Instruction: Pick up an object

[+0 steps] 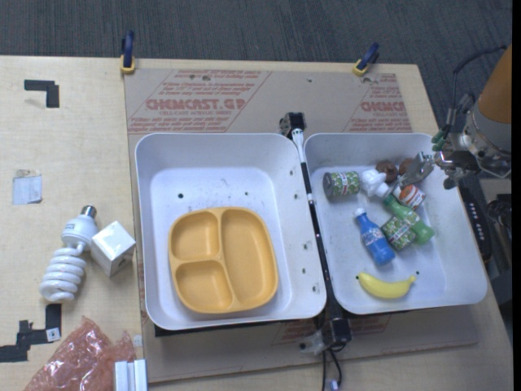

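Two bins sit side by side on the bench, the left bin (pixel 155 177) holding a divided plate (pixel 221 259) toward its near half. In the right bin (pixel 456 287), a banana (pixel 386 285) lies nearest the front, with a small bottle (pixel 374 236) just behind it and a second bottle (pixel 407 222) to that one's right. A can (pixel 341 184) lies on its side toward the back left, and a cluster of small toys (pixel 389 176) sits right of it. The gripper (pixel 430 163) is at the bin's back right, beside the cluster. Left of both bins, on the bench, a light bulb (pixel 67 255) lies touching a small cube (pixel 113 247), and a mesh bag (pixel 77 357) sits at the front edge.
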